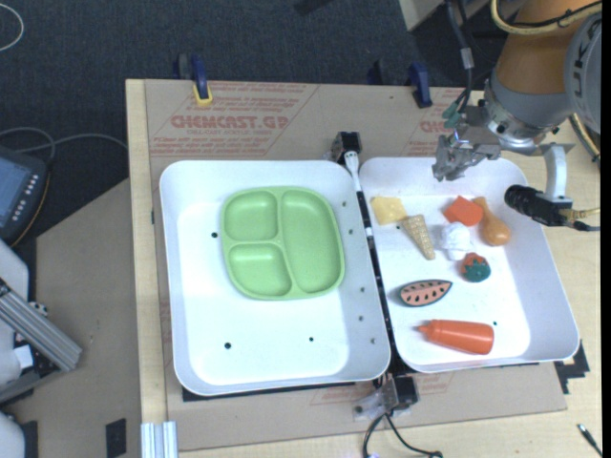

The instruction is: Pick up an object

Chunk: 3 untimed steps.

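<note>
Here the gripper (451,167) is hanging over the far edge of the right bin (544,299), below the grey arm with its orange band (544,41). Its dark fingers are pointing down with nothing visible between them; whether they are apart or together cannot be told from this slant.

All the small things are lying in the right bin, seven of them. A yellow cheese slice (387,209) is sitting nearest the gripper, just beside a tan ice-cream cone (419,234) that is lying on its side. To the right of these, an orange-red block (463,210) is touching a small orange fruit (495,229), and a white lump (455,240) is lying just below the block. A green-and-red piece (475,269) is resting beside the white lump. Nearer the camera, a watermelon slice (424,293) is lying flat, and a red-orange carrot-like piece (459,335) is lying well apart from the cluster, near the bin's near edge.

The cluster of block, fruit, white lump and cone is crowding together, leaving little room between pieces. A black cylindrical part (537,204) is reaching over the bin's right rim, close to the orange fruit.

The left bin (191,332) is holding one green divided plate (283,242) with three compartments. Both bins are sitting on the desk (143,141), with two blue clamps (200,77) at its far edge.
</note>
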Available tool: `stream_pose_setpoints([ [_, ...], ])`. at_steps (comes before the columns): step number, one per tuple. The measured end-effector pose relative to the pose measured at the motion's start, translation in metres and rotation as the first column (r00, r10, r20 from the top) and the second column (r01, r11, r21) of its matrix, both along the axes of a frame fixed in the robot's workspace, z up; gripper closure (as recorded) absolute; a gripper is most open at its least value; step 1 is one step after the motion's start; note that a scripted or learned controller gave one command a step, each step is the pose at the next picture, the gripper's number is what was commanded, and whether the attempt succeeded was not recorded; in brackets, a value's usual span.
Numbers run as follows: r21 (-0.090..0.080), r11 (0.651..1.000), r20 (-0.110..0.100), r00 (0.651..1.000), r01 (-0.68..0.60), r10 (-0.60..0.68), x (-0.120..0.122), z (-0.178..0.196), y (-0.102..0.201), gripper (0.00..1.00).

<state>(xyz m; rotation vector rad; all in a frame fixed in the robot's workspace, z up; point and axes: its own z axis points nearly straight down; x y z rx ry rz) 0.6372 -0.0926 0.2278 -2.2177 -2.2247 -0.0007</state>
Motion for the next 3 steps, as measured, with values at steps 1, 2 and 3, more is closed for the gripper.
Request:
stream_pose_setpoints([
  [1, 0.000, 1.000, 0.003, 1.000, 0.000, 0.000, 0.003, 0.009, 0.053, 1.00],
  [2, 0.000, 1.000, 0.003, 1.000, -0.002, 0.002, 0.008, 0.005, 0.115, 1.00],
  [3, -0.001, 1.000, 0.003, 1.000, 0.000, 0.000, 0.019, -0.014, 0.149, 1.00],
])
